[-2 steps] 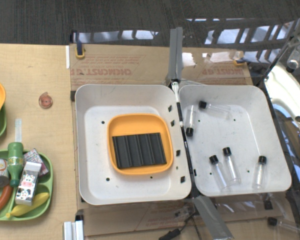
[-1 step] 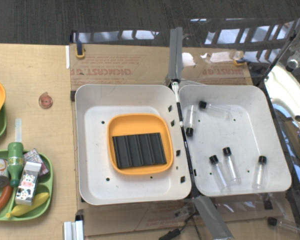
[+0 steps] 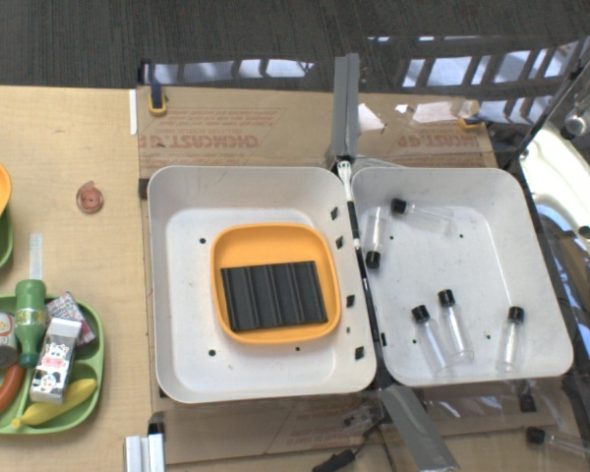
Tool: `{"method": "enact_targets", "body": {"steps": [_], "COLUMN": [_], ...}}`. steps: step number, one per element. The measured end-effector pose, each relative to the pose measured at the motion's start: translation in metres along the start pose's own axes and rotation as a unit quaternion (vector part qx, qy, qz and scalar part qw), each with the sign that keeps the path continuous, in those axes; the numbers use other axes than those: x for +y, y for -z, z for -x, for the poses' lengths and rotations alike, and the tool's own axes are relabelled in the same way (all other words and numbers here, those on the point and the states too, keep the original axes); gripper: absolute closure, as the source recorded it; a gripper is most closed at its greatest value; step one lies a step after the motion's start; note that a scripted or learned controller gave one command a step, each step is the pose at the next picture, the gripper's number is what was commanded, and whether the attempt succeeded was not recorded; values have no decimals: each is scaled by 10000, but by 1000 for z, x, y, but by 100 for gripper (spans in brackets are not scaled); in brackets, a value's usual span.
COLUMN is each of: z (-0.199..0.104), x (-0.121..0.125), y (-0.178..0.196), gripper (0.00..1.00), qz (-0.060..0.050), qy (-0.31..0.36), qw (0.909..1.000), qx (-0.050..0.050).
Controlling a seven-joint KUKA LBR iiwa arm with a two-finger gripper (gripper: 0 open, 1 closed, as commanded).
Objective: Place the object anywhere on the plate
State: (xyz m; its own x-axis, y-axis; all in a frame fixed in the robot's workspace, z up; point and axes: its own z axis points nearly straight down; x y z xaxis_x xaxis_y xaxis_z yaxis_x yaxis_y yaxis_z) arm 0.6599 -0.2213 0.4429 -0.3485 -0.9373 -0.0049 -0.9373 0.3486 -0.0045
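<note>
A dark ribbed rectangular block is seen lying flat on the orange plate, which sits in the middle of the left bin. The block's long axis is laid across the plate from left to right, its ribs running front to back, and it is kept wholly within the plate's rim. On that footing the placing would be judged already met, if this block is the object meant; that cannot be settled from the view alone. In the right bin five clear vials with black caps are scattered: one near the back, one against the wall shared with the left bin, and three toward the front, all lying on their sides and well apart from the plate. Any of these would have to be carried leftward over the shared wall to reach the plate. How far the jaws stand apart, and whether anything is held, cannot be told. At the far left a green tray of toy food is seen.
</note>
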Motion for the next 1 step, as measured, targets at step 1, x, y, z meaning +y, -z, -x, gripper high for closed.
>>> {"method": "enact_targets", "body": {"steps": [1], "z": [0], "x": [0], "y": [-1], "gripper": [100], "qz": [4], "qy": [1339], "qw": [9910], "qx": [-2]}}
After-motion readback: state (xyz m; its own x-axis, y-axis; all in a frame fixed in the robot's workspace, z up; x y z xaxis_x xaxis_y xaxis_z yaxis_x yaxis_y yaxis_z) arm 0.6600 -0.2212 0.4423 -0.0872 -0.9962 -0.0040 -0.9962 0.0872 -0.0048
